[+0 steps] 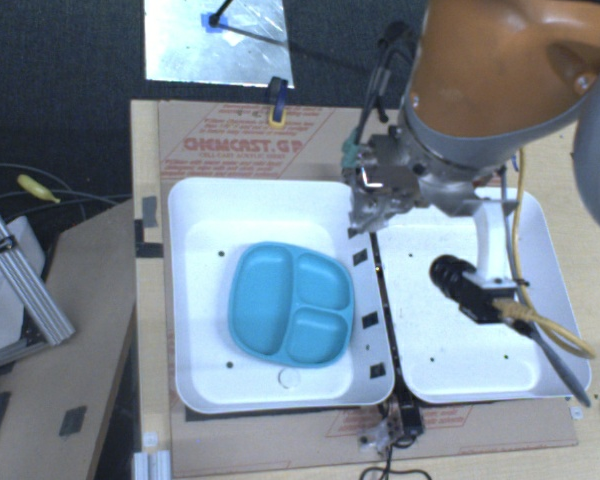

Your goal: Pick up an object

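A light blue plate with three compartments (288,303) lies flat in the middle of the left bin (205,238). Just in front of it rests a small clear round piece (288,376). My gripper (368,213) hangs over the back part of the ridge between the two bins, just behind and to the right of the plate's far right corner. The grey and orange arm above hides most of it. I see nothing held in it.
The right bin (450,368) shows its white floor. Small black tabs (368,318) line the ridge between the bins. Printed cardboard (240,143) lies behind the bins, with a yellow and blue clip (277,103) on its back edge.
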Controlling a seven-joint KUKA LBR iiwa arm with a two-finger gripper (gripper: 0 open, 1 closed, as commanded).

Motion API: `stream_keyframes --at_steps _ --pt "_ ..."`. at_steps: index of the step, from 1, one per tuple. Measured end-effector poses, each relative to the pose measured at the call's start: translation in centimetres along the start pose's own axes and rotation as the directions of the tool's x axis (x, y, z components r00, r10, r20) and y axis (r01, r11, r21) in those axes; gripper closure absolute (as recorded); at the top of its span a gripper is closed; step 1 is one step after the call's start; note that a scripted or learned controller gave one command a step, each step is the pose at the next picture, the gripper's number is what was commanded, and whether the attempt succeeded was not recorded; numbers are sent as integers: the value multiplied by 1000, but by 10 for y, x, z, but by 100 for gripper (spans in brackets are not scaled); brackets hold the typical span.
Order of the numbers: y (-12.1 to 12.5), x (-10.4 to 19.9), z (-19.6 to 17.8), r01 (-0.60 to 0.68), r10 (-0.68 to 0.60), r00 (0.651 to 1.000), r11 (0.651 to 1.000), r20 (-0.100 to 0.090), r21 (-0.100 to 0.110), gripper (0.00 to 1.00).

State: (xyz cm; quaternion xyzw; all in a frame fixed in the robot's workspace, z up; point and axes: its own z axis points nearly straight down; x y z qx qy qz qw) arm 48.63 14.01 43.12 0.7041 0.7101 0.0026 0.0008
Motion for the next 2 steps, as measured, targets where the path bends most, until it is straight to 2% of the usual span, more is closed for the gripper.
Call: stream_keyframes --at_steps 1,2 --pt "24 -45 8 -12 12 1000 1000 3 2 100" --pt "-1 -39 54 -8 8 1000 1000 3 7 100"
